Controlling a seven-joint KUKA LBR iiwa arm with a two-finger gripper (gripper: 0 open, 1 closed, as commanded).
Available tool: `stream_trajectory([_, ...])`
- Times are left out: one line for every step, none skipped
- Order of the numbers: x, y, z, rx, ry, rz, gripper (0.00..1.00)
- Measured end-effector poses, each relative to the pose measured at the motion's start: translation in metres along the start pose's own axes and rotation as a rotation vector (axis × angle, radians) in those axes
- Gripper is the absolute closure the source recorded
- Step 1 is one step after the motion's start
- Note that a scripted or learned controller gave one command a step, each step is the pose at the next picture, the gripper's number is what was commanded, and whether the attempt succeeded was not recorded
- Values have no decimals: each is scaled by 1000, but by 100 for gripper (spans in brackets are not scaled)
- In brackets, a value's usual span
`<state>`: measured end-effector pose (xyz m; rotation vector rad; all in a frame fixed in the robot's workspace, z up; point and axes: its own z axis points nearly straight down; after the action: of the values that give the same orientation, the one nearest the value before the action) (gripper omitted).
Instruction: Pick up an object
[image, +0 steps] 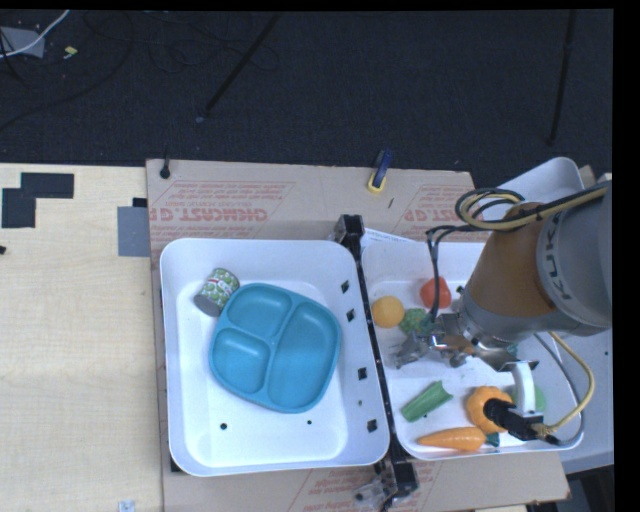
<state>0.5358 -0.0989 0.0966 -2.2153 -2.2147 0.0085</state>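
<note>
- A dark carpeted floor (300, 80) runs along the far side; nearer lies the pale wooden surface (70, 350), with a cardboard sheet (260, 205) under the two white bins.
- The left bin (175, 400) holds a blue divided plate (275, 345) and, at the plate's far-left corner, a small printed can (217, 290) lying on its side.
- The right bin (450, 385) carries the toy food: a yellow-orange toy fruit (387, 312), a toy tomato (435, 292), a small green toy vegetable (415, 322), a long green pod (427, 400), a toy carrot (452, 438) along the near wall, and a rounded orange toy (482, 403) partly hidden by the robot's own fittings.
- The arm (520, 270) bends in over the right bin, and the hand (412, 350) sits low in the middle of it, just beside the small green toy vegetable and near the yellow-orange toy fruit.
- Whether the hand is apart or together I cannot tell; it is a grey blur against the white bin floor.
- Progress, as I judge it: the reach is made but no pick is shown. Nothing is seen held, and every toy appears to rest on the bin floor. The closing and the lift are left to do.
- The likeliest target is the small green toy vegetable: a lumpy, dull green piece, touching or nearly touching the yellow-orange toy fruit, so a grasp there may nudge its neighbour.
</note>
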Motion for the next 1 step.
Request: stream_trajectory([0, -1, 10, -4, -1, 3, 0])
